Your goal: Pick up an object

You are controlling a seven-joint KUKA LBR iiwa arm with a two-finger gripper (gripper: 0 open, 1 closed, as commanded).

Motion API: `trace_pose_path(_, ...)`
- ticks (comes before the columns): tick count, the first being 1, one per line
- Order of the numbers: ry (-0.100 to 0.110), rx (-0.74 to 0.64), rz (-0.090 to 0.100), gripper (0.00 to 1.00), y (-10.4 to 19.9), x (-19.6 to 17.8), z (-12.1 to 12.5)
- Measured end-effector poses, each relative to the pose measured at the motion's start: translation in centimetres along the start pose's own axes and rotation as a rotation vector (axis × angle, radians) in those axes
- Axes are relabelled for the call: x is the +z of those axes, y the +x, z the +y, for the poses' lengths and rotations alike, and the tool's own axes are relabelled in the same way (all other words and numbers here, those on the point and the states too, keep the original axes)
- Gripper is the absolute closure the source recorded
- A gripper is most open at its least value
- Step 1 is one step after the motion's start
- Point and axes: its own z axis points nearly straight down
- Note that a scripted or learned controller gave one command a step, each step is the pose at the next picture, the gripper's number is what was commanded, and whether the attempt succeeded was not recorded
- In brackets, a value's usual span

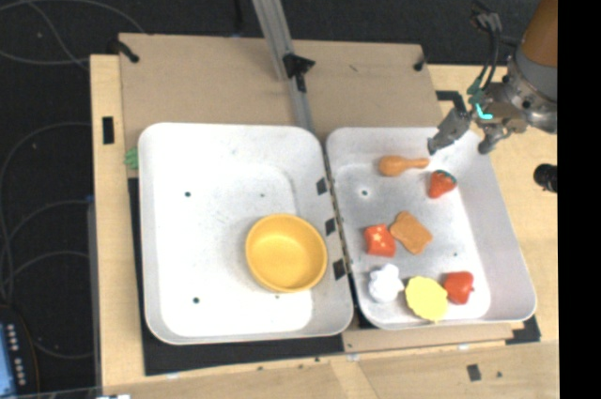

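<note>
Glossy yellow plastic bowl (285,253)

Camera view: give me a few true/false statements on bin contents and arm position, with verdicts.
1. The round yellow bowl sits in the left white bin. True.
2. The gripper holds the orange drumstick-shaped toy. False: the toy lies on the right white bin floor, apart from the gripper.
3. The tan bread-slice toy lies in the right white bin. True.
4. The flat yellow disc is in the left white bin. False: right bin, near corner.
</note>
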Motion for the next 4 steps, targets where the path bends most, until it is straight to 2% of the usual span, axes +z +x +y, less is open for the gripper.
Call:
trace_pose_path(2, 0.005, 0.005, -0.002, 0.0, -2.0, 9.2, 0.4)
trace_pose_path(3, 0.004, 0.005, -0.001, 0.0, -1.4, 13.8, 0.3)
trace_pose_path(4, -0.002, 0.007, -0.001, 1.0, -1.5, 12.3, 0.5)
